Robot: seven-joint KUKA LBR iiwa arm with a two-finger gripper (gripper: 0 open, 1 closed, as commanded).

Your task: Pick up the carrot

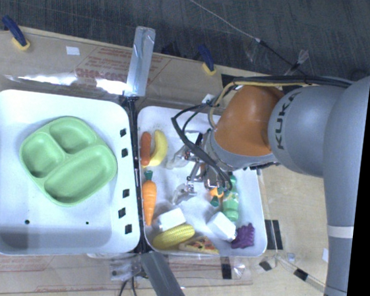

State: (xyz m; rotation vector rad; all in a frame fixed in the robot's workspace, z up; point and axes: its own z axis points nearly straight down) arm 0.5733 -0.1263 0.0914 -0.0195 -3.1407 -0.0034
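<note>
The carrot (147,201) is orange with a small green top. It lies lengthwise along the left wall of the right bin (258,205), tip toward the front. My gripper (199,193) hangs over the middle of that bin, a short way right of the carrot and apart from it. Its fingers (184,192) stand open, with nothing between them. The grey arm with its orange band (244,121) covers the bin's back right part.
The right bin is crowded: a banana (161,148) and an orange-red piece (146,148) at the back left, corn (174,235), white blocks (224,227), purple grapes (245,236) and green pieces (231,208) near the front. A green divided plate (69,159) sits in the left bin.
</note>
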